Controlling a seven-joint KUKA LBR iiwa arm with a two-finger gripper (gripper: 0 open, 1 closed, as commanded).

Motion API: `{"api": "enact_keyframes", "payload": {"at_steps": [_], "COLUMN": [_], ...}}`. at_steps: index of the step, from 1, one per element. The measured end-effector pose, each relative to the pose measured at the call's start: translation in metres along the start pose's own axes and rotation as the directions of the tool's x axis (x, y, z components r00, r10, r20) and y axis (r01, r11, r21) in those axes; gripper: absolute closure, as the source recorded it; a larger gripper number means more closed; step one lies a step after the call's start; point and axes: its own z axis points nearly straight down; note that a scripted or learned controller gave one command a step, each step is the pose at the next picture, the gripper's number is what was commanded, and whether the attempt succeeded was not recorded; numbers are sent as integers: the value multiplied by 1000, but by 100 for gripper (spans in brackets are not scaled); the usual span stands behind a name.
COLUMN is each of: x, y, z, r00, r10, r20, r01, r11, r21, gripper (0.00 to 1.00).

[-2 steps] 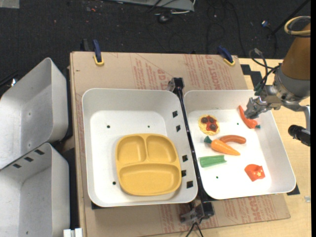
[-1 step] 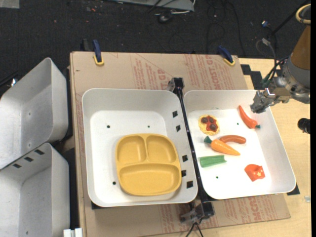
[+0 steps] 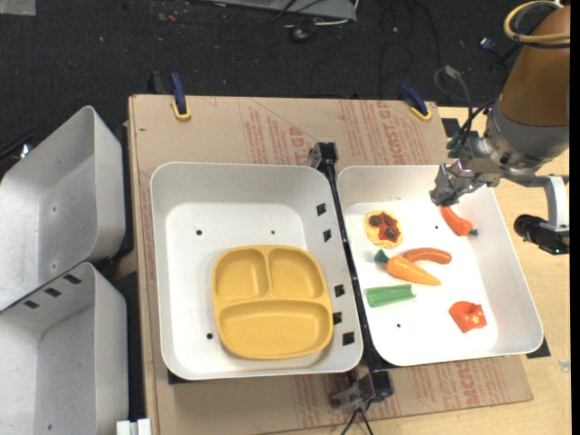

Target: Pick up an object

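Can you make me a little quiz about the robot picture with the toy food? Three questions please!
1. True or false: the yellow tray lies in the same bin as the toy food.
2. Which toy lies nearest the gripper? A) the green bean B) the red chili C) the red pepper piece
3. Fill in: the carrot lies right beside the ______.

Key:
1. False. The tray is in the left bin; the food is in the right bin.
2. B, the chili sits just below the gripper.
3. Sausage. The little pizza lies above them.
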Motion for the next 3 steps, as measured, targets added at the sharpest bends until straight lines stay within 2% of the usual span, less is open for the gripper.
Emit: {"api": "enact_keyframes", "payload": {"at_steps": [3], "x": [137], "y": [-15], "z": [0], "r00": [1000], "r10": [2], "r20": [1], "r01": [-2], "r11": [1000], "r21": [3], "gripper": [100]}}
